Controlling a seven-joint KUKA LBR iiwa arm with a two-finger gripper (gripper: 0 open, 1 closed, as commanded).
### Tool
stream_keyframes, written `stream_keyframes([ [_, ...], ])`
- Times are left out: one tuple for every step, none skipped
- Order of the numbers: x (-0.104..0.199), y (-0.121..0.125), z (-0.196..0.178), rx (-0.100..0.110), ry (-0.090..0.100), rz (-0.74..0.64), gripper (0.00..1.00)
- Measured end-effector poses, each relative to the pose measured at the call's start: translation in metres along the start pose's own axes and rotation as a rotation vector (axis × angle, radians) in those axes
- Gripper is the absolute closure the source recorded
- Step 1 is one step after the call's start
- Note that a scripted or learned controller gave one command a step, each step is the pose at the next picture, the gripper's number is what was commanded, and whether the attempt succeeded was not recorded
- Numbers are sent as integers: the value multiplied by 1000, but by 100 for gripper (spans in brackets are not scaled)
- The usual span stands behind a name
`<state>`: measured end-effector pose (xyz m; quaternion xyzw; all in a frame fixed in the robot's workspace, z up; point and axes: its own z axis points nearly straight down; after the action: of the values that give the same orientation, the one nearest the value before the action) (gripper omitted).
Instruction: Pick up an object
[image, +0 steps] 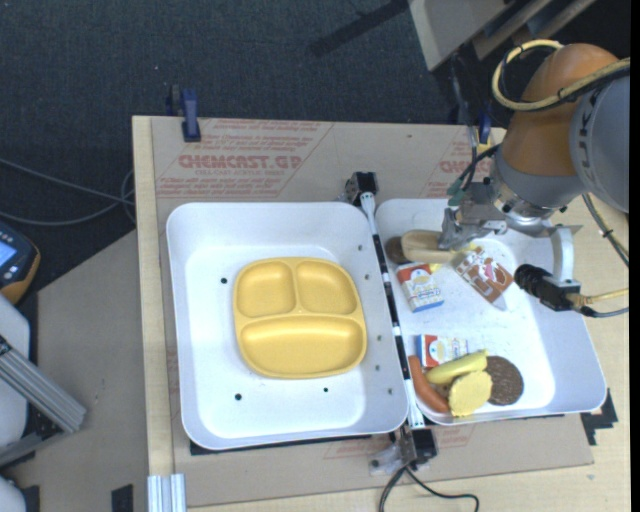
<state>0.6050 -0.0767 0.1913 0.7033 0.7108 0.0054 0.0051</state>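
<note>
1. Two shallow white bins sit side by side on the bench (250, 165), a brown board printed with red lettering that fills the middle of the frame.
2. Left bin (190, 300): the larger-looking tray, centre-left of the frame, with a few small dark holes in its floor.
3. Arm (545, 130): grey with an orange band, entering from the upper right of the frame and bending down over the upper part of the right bin (575, 350).
4. Yellow plate (298, 317): three compartments, lying flat in the middle of the left bin.
5. Claw (462, 232): lowered over the upper left part of the right bin, just above a tan wooden piece (415, 245); whether its fingers are apart or together cannot be told, and nothing is seen between them.
6. Snack packet (484, 273): white with red-brown print, tilted, just below and right of the claw.
7. Small carton (423, 288): white, red and blue, near the left wall of the right bin, below the wooden piece.
8. Lower group, bottom left of the right bin: a red-and-white box (440, 349), a green-yellow banana-like piece (458, 368) lying across it, an orange carrot-like piece (424, 390), a pale yellow disc (470, 394) and a dark brown round cookie (505, 380), all touching or overlapping.
9. Blue clamp (187, 112): on the upper left edge of the bench.
</note>
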Motion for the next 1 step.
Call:
stream_keyframes([
  [-6,-5,6,14,-1,10,0],
])
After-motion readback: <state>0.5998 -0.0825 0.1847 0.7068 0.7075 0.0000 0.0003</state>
